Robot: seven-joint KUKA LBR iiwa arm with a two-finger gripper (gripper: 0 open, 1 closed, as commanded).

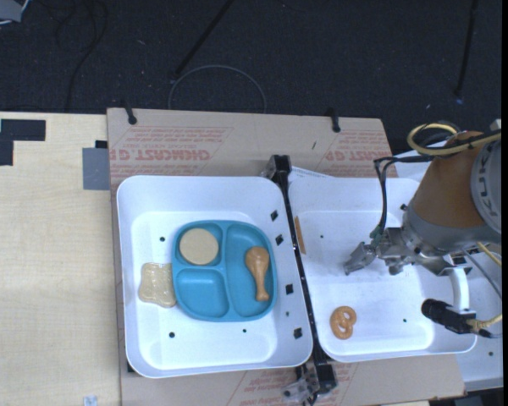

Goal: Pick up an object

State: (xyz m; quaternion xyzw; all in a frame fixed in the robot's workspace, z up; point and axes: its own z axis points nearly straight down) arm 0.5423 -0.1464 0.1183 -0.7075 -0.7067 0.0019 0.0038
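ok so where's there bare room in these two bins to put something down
Right bin: bare floor along its far side and near-left, between the pretzel and the divider. Around the claw it is crowded. Left bin: the blue tray and the cracker take the middle, leaving strips along the far and near walls.

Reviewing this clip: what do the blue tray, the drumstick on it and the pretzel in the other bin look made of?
Blue tray: looks like moulded plastic, with a smooth, even colour and soft sheen. Drumstick: likely toy plastic, uniform tan and slightly glossy. Pretzel: probably plastic or rubber play food in flat orange-brown; too small to be sure.
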